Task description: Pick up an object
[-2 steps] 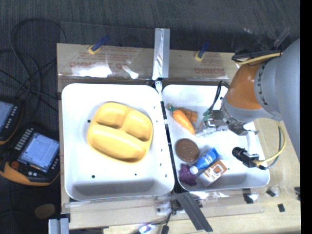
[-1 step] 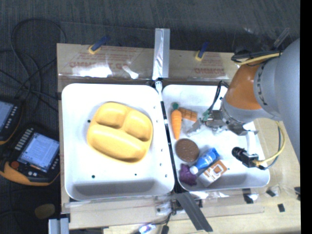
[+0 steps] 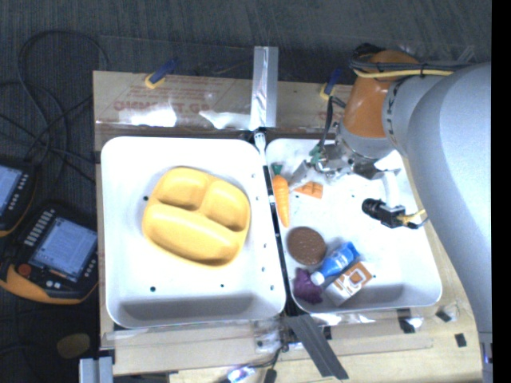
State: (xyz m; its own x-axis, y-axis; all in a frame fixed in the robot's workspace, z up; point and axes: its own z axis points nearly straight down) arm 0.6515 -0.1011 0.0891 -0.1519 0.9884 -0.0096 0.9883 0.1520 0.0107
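Right bin, gripper partly hidden.

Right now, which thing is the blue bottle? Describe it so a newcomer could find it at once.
Look in the right bin, toward its near edge. The blue bottle lies tilted there, just right of the round brown disc and touching the small orange-and-white carton. It is the only blue thing in that bin, with a white cap.

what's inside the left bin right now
One big yellow bread-shaped object lies in the left bin, with bare white floor around it. Whatever sits under it is covered.
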